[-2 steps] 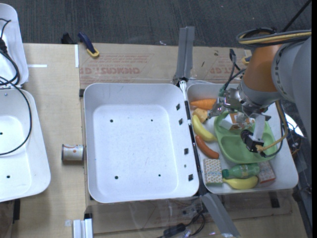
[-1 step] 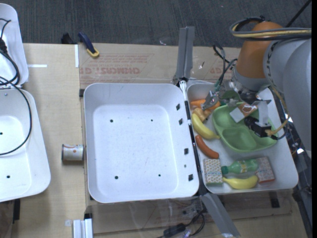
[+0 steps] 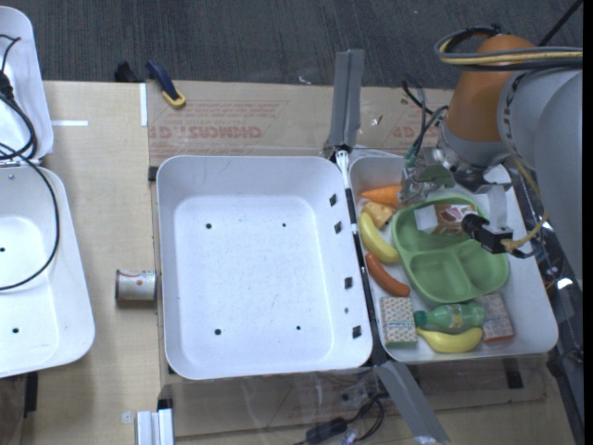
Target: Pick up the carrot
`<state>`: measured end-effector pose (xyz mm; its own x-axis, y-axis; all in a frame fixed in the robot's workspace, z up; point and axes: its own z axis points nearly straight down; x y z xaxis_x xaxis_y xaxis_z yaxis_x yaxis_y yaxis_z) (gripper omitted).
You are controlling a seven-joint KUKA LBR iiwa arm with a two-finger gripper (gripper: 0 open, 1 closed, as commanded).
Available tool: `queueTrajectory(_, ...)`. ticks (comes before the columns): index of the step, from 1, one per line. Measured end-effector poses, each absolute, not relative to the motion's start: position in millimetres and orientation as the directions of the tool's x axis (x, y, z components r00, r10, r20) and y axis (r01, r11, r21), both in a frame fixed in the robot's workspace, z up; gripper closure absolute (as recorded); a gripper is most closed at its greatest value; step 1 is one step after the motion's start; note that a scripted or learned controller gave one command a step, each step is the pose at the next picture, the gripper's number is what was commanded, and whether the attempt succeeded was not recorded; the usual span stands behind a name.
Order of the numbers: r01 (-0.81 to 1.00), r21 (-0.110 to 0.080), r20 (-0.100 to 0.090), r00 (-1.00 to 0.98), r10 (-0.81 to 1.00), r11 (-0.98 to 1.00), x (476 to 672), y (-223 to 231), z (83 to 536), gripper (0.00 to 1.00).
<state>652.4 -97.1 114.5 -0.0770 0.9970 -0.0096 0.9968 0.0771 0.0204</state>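
1. a grey robot arm with an orange band (image 3: 482, 91) reaches in from the right over two shallow white plastic bins that sit side by side on a wooden bench.
2. the small orange carrot (image 3: 382, 194) lies in the right bin (image 3: 528, 341), near its far left corner, just beyond a yellow banana (image 3: 374, 235) and beside the rim of a green divided plastic tray (image 3: 449, 258).
3. the two-finger gripper (image 3: 414, 182) hangs just to the right of the carrot's thick end; it is too small and cluttered to tell how wide it is spread, and nothing can be made out in its grasp.
4. a red sausage-shaped toy (image 3: 387, 276) lies nearer the camera, and the left bin (image 3: 185, 211) sits alongside.
5. to do this step well, the gripper likely needs to shift slightly left, centre over the carrot, straddle its narrow width, and avoid the tray rim and banana.
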Motion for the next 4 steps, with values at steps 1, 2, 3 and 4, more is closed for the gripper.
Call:
queueTrajectory(1, 0.999, 0.001, -0.001, 0.041, 0.999, -0.041, 659.3, 9, 192, 1.0)
queueTrajectory(2, 0.97, -0.002, 0.0, -0.242, 0.97, 0.242, 557.8, -78, 191, 1.0)
queueTrajectory(3, 0.936, -0.001, -0.002, 0.353, 0.936, -0.353, 574.6, -62, 213, 1.0)
queueTrajectory(4, 0.983, -0.002, -0.003, 0.183, 0.983, -0.183, 481.6, -5, 340, 1.0)
